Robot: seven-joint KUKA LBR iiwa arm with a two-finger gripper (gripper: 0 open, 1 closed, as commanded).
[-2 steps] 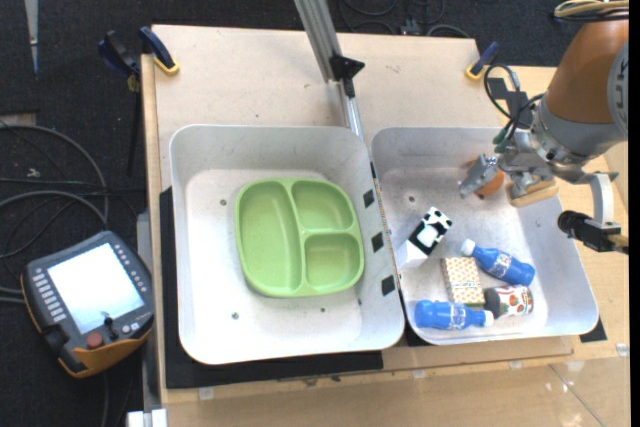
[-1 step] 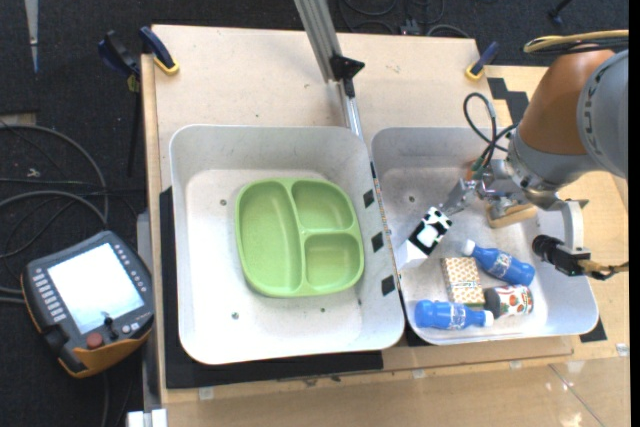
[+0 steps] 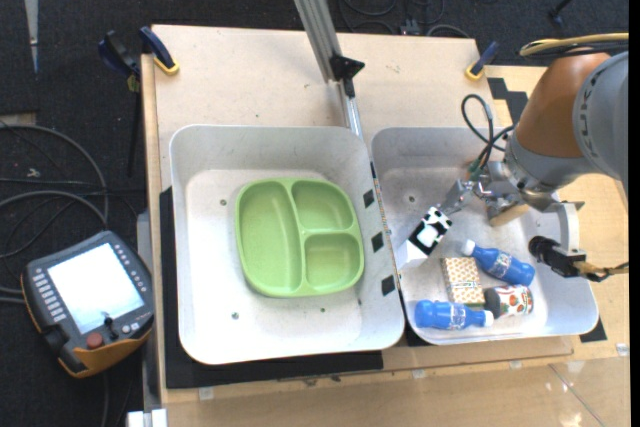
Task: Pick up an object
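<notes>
Nearest the camera, a blue bottle [image 3: 452, 315] lies untouched in the right bin [image 3: 580, 320], so the approach is unfinished; the hand [image 3: 478, 191], grip state unreadable, must descend over an object.

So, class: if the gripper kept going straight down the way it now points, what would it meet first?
Probably the bare floor of the right bin, with the gripper over the bin's upper part. The black-and-white object lies nearer the camera, seemingly off that line, though depth is unclear.
</notes>
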